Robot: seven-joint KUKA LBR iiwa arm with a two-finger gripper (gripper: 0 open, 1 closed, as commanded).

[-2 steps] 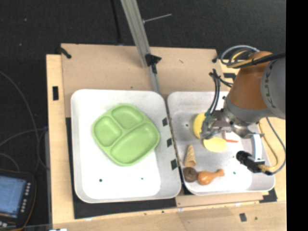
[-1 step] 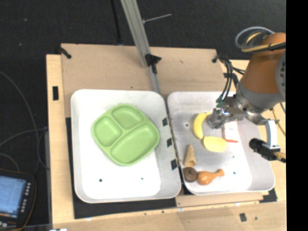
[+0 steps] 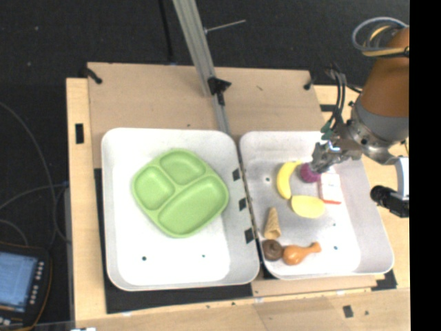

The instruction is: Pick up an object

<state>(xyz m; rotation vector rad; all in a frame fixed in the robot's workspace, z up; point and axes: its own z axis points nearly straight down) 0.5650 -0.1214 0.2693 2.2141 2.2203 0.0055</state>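
Observation:
In the right bin (image 3: 358, 243) lie a yellow banana (image 3: 285, 179), a purple round object (image 3: 309, 174), a yellow lemon-like piece (image 3: 307, 206), a white and red box (image 3: 330, 188), a tan ice cream cone (image 3: 271, 223), a brown doughnut (image 3: 272, 249) and an orange-brown drumstick (image 3: 300, 252). My gripper (image 3: 321, 158) hangs low over the purple object, right above its upper edge, with the banana just to its left. The arm's grey wrist covers the fingers from above.
The left bin (image 3: 124, 254) holds a green divided plate (image 3: 180, 192). A slanted metal pole (image 3: 198, 50) rises behind the bins. A black bracket (image 3: 389, 200) sticks in by the right bin's right rim.

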